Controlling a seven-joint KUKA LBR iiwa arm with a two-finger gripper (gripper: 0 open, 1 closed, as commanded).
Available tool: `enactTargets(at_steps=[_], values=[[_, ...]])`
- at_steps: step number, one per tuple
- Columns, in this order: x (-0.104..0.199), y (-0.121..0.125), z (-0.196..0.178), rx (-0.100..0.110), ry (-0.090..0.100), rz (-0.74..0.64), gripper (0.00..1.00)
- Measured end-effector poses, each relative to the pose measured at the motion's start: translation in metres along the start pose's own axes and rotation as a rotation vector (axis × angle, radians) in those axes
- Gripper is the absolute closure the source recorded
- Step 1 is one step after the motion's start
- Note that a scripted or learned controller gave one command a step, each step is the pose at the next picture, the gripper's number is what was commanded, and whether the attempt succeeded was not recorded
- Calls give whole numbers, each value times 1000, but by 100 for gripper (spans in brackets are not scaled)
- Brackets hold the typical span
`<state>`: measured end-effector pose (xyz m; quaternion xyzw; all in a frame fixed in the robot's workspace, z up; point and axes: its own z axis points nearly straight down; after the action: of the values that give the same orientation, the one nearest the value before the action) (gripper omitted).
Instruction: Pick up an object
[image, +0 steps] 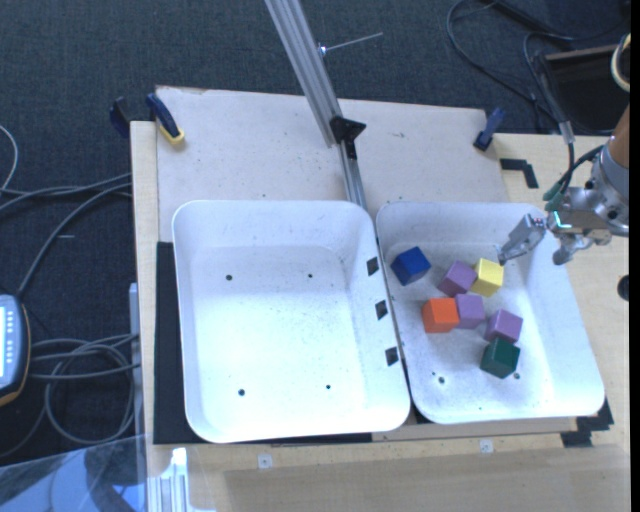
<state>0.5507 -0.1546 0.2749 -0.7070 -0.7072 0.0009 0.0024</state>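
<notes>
Just left of the spread, empty tool (542, 245); yellow cube (489, 276), apart.

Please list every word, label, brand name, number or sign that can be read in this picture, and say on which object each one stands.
No readable text stands anywhere in this view.
The blocks, such as the blue block and the yellow block, have plain faces.
The small black tabs between the two bins carry no legible marks.
The device at the left edge shows bright marks, too small and blurred to read.
</notes>
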Motion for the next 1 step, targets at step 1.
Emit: enactTargets(at_steps=[1], values=[[0, 1, -2, -5, -1, -1, 0]])
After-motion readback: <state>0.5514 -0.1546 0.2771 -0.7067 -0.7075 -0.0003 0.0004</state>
